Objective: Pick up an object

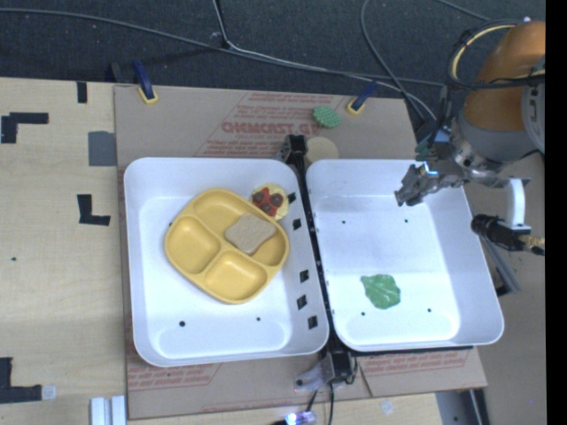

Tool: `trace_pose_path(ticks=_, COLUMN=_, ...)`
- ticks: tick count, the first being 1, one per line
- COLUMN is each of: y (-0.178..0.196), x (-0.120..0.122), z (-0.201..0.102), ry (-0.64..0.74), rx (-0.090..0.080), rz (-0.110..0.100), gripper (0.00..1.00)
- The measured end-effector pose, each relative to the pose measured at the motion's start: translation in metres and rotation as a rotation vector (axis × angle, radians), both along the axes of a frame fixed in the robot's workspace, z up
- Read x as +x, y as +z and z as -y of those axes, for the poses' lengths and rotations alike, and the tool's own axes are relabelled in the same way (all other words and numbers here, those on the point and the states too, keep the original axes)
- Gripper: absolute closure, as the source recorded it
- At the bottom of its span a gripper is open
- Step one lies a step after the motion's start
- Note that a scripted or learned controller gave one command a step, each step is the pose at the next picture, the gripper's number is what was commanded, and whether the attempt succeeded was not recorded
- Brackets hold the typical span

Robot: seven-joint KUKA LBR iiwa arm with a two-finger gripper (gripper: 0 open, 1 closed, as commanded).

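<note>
The claw (pixel 413 189) hangs over the far right part of the right bin (pixel 478 264), close to that bin's back wall, with the grey arm (pixel 496 104) and its orange band rising behind it toward the right edge. Its dark fingers are small and seen at a slant, so whether they are parted or closed cannot be told, and nothing is visible between them. Nearer the camera than the claw and a little to its left, well apart from it, a green leaf-like piece (pixel 382 290) lies flat on the floor of the same bin. Far to the claw's left, in the other bin (pixel 151 264), sits a yellow divided plate (pixel 199 246) with a slice of toast (pixel 249 233) lying on it and what looks like a small red and dark toy (pixel 270 200) at its upper edge.
</note>
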State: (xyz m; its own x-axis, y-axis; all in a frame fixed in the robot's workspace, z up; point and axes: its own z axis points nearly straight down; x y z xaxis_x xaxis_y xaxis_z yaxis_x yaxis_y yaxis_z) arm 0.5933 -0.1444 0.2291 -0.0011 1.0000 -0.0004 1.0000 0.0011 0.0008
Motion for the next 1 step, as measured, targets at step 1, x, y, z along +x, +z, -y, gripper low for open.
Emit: trace_pose_path(ticks=1, y=0.0089, x=-0.0084, z=-0.0530, ry=0.005, rx=0.001, rz=-0.001, gripper=1.00)
